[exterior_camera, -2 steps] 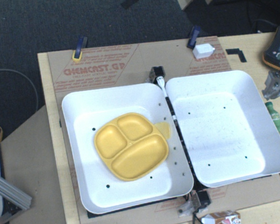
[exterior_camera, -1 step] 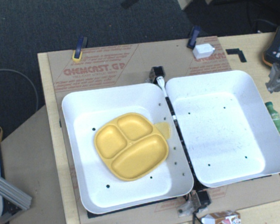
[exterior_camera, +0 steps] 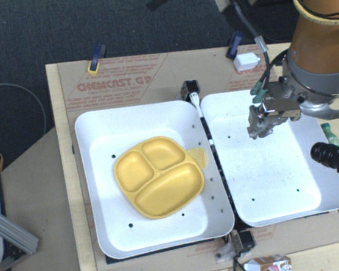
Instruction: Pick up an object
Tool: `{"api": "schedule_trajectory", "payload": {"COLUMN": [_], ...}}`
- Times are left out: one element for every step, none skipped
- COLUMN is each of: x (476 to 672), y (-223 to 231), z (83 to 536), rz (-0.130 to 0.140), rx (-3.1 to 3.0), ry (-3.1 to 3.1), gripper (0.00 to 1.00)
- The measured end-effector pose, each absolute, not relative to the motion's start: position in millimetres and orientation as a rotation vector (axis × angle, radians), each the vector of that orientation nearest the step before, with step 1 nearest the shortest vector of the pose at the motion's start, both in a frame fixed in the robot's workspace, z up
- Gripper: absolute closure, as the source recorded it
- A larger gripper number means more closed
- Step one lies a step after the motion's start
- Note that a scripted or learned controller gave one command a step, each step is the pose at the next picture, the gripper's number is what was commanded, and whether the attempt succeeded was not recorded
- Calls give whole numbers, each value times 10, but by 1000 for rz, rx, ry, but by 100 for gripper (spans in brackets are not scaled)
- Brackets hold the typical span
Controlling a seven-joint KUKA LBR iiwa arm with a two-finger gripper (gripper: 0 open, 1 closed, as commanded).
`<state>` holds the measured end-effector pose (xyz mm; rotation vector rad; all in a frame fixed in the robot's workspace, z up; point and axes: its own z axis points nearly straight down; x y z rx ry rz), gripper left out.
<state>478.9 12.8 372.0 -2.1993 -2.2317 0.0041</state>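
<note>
A yellow divided plate (exterior_camera: 159, 176) with three compartments lies flat in the left white bin (exterior_camera: 94, 172), filling most of its floor and leaning toward the bin's right wall. My gripper (exterior_camera: 257, 128) hangs over the upper left part of the right white bin (exterior_camera: 289, 209), pointing down. It is well to the right of the plate, across the divide between the bins. I see nothing in the gripper.
The bins sit on a cardboard sheet (exterior_camera: 120, 82) held by blue clamps (exterior_camera: 95, 58) at the back. A small white block (exterior_camera: 246, 61) lies behind the right bin. The arm's large grey and orange body (exterior_camera: 322, 27) looms over the right bin's far right.
</note>
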Motion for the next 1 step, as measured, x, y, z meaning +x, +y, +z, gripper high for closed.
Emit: {"api": "schedule_trajectory", "payload": {"x": [4794], "y": [823], "z": [3988], "rz": [-7], "rx": [-2212], "ry": [-2232], "gripper": [100]}}
